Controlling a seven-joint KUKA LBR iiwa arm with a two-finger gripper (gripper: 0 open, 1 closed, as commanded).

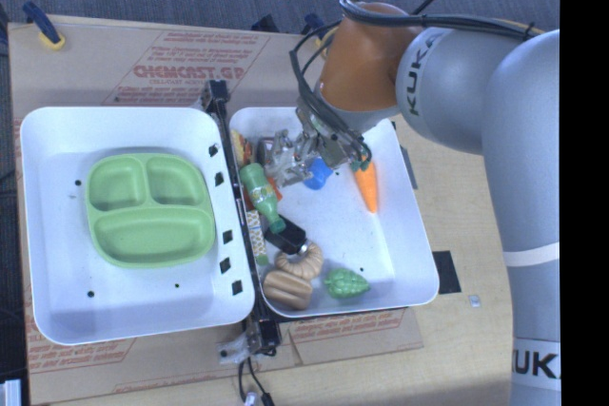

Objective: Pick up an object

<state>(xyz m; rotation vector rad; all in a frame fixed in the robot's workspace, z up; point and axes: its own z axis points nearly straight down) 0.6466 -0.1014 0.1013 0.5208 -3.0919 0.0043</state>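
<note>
Camera view: gripper [303, 159] is down in the right bin [404, 247], just left of the carrot [367, 186], over a small blue thing [318, 176]; can't tell if it's grabbed anything (too cluttered); nothing lifted yet.

Cardboard-covered bench [114, 62] bears two white bins [38, 233] [404, 233] side by side.

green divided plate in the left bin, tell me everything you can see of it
The green three-compartment plastic plate is a rounded rectangle with two small sections at the back and one wide section in front, all bare. It has a matte, pale green look and lies flat, right side up, near the middle of the left white bin, resting on its floor. Nothing else touches it.
</note>
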